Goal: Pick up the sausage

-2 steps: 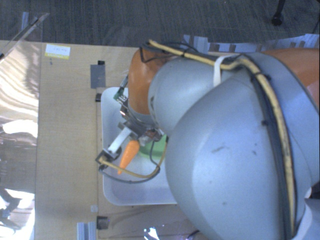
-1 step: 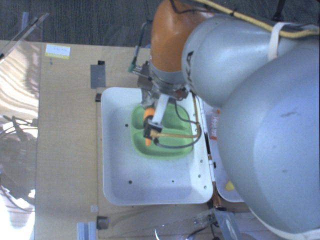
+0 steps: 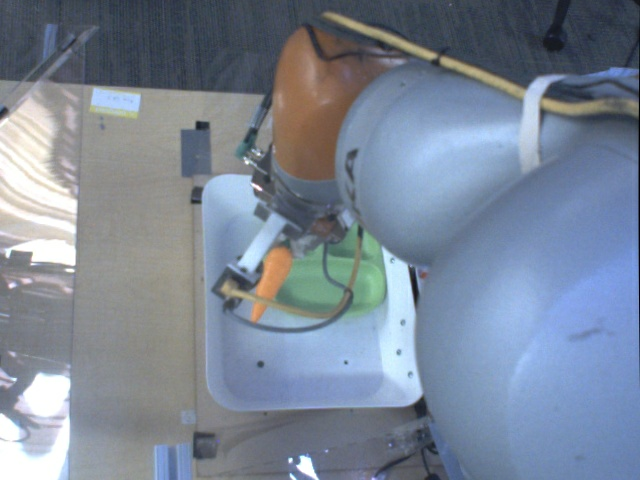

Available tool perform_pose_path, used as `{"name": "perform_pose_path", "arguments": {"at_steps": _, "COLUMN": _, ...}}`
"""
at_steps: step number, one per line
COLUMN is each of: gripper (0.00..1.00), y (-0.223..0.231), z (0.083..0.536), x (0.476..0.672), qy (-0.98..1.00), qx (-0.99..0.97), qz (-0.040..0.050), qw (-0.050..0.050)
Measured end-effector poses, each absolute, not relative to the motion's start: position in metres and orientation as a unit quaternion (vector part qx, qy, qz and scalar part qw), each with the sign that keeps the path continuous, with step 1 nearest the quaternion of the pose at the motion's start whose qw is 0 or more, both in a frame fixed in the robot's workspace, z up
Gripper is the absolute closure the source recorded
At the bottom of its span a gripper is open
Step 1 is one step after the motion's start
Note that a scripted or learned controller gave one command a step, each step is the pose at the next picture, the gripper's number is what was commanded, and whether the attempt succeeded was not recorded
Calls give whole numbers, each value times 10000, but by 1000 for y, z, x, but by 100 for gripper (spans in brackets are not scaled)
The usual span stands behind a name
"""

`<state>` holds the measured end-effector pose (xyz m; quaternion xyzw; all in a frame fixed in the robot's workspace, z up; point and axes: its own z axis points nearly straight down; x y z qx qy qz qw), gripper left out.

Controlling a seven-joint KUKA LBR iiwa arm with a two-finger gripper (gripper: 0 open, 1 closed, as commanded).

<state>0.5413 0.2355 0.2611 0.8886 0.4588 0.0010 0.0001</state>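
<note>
Sausage first, and we can't place it for certain. A small reddish-brown patch point(image 3: 324, 231) peeks out at the upper-left rim of the green dish point(image 3: 352, 283), tucked under the wrist. Whether that patch is the sausage, we cannot tell.

The claw point(image 3: 315, 230) is down at that same spot, just over the dish's upper-left edge. It is buried beneath the orange band point(image 3: 305, 98) and the big grey arm point(image 3: 480, 248). So we cannot tell how wide the claw stands, or whether it has hold of anything at all.

Moving outward, an orange carrot-shaped piece point(image 3: 270, 280) lies along the dish's left edge, touching it or very nearly so. Its thick end points up toward the claw and sits just beside it; its thin end points down and to the left, away from the dish. From here we can't say whether claw and carrot actually meet.

The dish and the carrot both lie in the white bin point(image 3: 300, 383). The dish sits against the bin's right side, and the bin's bare white floor spreads out below it.

Left of the dish, past the bin wall, we have the pale wooden desk point(image 3: 130, 268). A grey bracket point(image 3: 195, 151) sits up and to the left of the dish, just off the bin's top corner. A yellow label point(image 3: 115, 101) lies farther out the same way. Well to the dish's left, a clear sheet point(image 3: 35, 218) catches the glare.
</note>
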Motion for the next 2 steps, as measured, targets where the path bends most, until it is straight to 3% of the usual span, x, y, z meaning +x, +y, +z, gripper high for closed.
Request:
{"name": "perform_pose_path", "arguments": {"at_steps": 1, "gripper": 100, "y": 214, "z": 358, "x": 544, "qy": 5704, "qx": 8214, "qz": 37, "qw": 19}}
{"name": "perform_pose_path", "arguments": {"at_steps": 2, "gripper": 100, "y": 216, "z": 367, "x": 546, "qy": 5730, "qx": 8195, "qz": 52, "qw": 39}}
